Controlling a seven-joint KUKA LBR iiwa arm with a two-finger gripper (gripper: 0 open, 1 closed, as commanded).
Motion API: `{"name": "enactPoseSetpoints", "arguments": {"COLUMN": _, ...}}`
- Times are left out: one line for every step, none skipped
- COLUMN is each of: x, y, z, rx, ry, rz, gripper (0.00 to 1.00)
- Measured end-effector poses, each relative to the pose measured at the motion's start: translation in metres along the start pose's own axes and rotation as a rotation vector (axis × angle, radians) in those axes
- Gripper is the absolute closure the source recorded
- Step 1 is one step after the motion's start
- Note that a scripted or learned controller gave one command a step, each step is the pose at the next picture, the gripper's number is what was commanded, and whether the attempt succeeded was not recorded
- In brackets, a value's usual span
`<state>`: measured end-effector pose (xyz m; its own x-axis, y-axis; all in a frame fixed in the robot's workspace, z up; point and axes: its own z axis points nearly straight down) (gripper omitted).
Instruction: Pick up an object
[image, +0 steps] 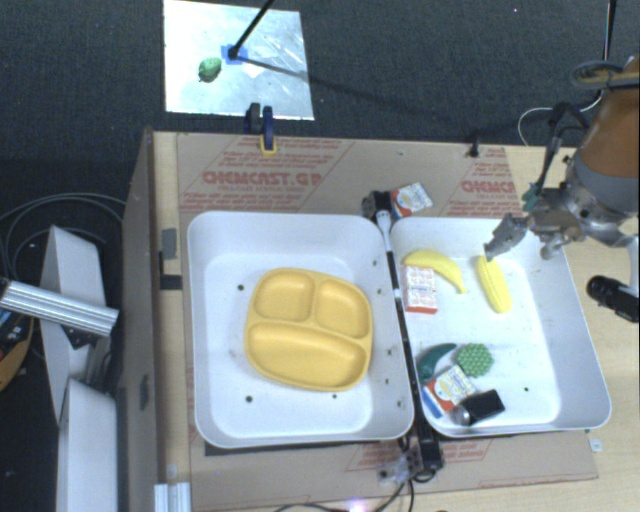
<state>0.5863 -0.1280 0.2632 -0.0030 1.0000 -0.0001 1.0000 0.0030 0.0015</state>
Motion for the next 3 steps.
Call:
{"name": "enactPoseSetpoints", "arguments": {"x": 0.037, "y": 0.021, "z": 0.103, "rx": 0.004, "ry": 0.001, "rz": -0.002, "gripper": 0.00}}
{"name": "enactPoseSetpoints", "arguments": {"x": 0.021, "y": 0.046, "z": 0.174, "rx": -0.006, "ry": 0.001, "rz": 0.001, "gripper": 0.00}}
{"name": "enactPoseSetpoints", "arguments": {"x": 0.036, "y": 0.084, "z": 0.177, "rx": -0.005, "ry": -0.001, "rz": -0.002, "gripper": 0.00}}
